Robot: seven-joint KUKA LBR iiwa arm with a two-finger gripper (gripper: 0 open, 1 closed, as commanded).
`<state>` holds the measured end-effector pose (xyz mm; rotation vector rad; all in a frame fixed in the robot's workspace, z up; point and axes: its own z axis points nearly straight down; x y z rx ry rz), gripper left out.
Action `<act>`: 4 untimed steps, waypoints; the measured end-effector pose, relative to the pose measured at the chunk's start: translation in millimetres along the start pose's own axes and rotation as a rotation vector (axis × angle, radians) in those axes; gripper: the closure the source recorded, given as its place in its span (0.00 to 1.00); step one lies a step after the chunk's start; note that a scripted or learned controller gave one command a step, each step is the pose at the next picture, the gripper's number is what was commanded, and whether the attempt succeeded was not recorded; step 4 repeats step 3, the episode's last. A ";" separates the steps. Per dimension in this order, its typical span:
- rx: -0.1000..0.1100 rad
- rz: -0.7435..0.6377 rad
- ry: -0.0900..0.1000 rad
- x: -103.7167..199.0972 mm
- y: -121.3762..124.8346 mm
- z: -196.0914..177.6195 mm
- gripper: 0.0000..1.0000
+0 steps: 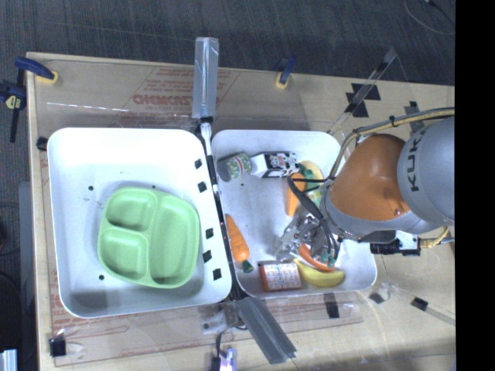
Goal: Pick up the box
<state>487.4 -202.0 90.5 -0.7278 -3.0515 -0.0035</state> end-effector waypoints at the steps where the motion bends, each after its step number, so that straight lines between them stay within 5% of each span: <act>1: -0.004 0.000 -0.029 -8.0 2.3 -7.1 0.00; 2: 0.000 0.191 0.001 -63.8 62.1 -0.6 0.00; 3: 0.001 0.104 0.004 -41.0 29.7 -6.2 0.00; 4: 0.001 0.104 0.004 -41.0 29.7 -6.2 0.00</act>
